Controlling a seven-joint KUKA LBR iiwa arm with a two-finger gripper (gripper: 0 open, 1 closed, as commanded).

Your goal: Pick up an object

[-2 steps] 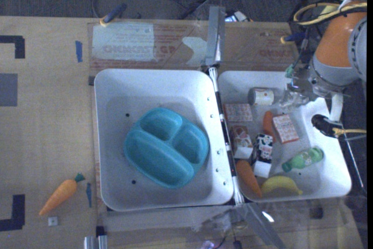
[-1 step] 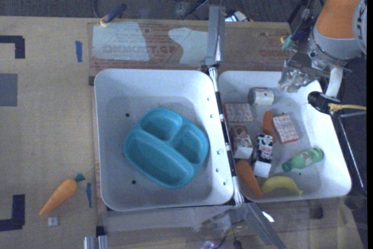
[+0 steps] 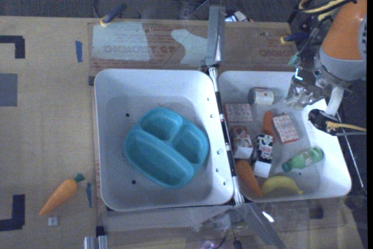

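My gripper (image 3: pixel 301 96) hangs over the back right part of the right bin (image 3: pixel 338 183), under the orange wrist band. It sits just right of a small can (image 3: pixel 261 95) and above a pink carton (image 3: pixel 285 128). Nothing shows between its fingers. Lower in that bin lie a pink box (image 3: pixel 238 112), a small brown carton (image 3: pixel 240 139), a cow-patterned carton (image 3: pixel 264 148), a green bottle (image 3: pixel 303 160), a banana (image 3: pixel 281 185) and a carrot (image 3: pixel 248 177).
The left bin (image 3: pixel 111 90) holds a teal divided plate (image 3: pixel 166 146). A toy carrot (image 3: pixel 59 195) lies on the bench at the lower left. A metal divider (image 3: pixel 213 44) runs between the bins at the back.
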